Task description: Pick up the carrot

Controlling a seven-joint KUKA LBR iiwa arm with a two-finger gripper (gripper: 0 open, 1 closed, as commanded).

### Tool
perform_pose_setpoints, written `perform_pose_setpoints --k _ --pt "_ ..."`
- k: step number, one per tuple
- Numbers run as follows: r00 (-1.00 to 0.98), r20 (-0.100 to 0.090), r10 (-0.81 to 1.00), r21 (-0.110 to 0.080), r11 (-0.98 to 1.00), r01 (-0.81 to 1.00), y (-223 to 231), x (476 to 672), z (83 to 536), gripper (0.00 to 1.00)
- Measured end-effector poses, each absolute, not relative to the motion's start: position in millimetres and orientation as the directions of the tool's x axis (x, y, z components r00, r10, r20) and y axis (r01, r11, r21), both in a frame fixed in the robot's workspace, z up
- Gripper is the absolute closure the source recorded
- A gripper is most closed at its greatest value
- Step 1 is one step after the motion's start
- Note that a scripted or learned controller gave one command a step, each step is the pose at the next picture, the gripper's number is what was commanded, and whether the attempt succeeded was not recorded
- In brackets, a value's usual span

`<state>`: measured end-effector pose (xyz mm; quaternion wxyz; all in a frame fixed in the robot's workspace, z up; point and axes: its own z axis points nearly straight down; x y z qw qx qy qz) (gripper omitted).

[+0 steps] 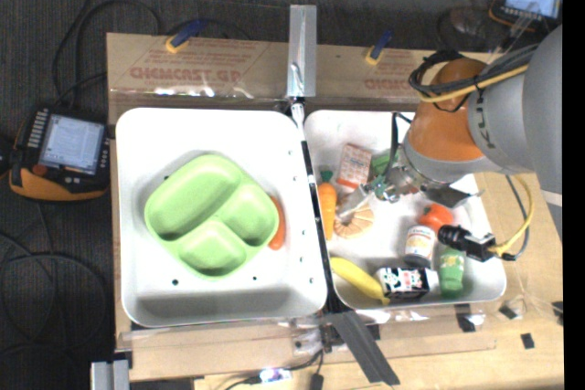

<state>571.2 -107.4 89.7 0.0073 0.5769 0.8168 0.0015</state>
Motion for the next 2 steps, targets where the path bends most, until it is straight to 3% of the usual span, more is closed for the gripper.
perform_pose_setpoints --k 1,2 --pt "-0.49 -0.012 0.872 0.009 0.49 0.872 -103.3 564.5 89.7 0.0" --pt "-0.49 -0.008 0.872 0.013 0.49 0.872 -101.1 565.2 99.3 1.0"
